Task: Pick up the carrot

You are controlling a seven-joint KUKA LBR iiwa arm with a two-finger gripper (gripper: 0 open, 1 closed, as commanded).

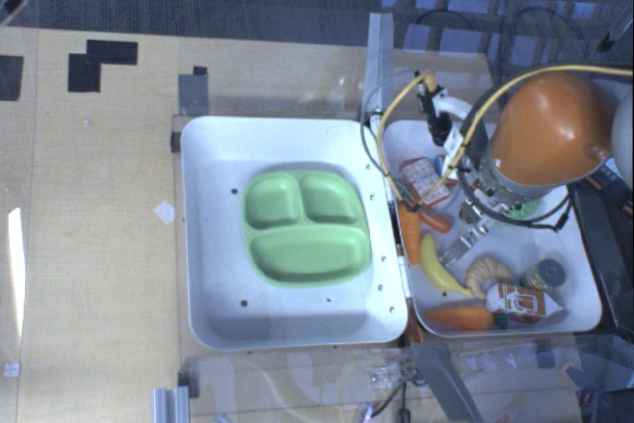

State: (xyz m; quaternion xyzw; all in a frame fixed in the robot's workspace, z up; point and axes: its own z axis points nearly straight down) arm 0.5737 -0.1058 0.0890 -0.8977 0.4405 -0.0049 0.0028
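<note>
You're looking at the arm point(550, 129) hanging over the right bin point(584, 297), w/ the claw point(474, 231) sitting low among the clutter near the bin's middle. Its fingers are too small and tangled in cables to read, so I can't tell if it's open or closed, and nothing is showing between them.

The carrot point(409, 233) is lying lengthwise against the right bin's left wall, just beside the banana point(439, 268) and below a small red-and-white packet point(420, 176). The claw is sitting to the right of it, apart, not over it.

What's risking failure, imo:
- The carrot is hugging the wall, so one finger is prob going to hit the rim instead of sliding down beside it.
- The banana is lying so close that a wide grasp is likely catching both, or nudging the carrot tighter to the wall.
- There's a second orange item point(459, 317) near the front wall, beside a croissant point(487, 272) and a carton point(520, 302). You're risking a wrong pick there, since it looks carrot-coloured too.
- The yellow cable point(388, 119) is looping over the bins' divider and could be snagging on a move left.

The left bin point(208, 213) is holding a green divided plate point(307, 225), well apart from all this.
</note>
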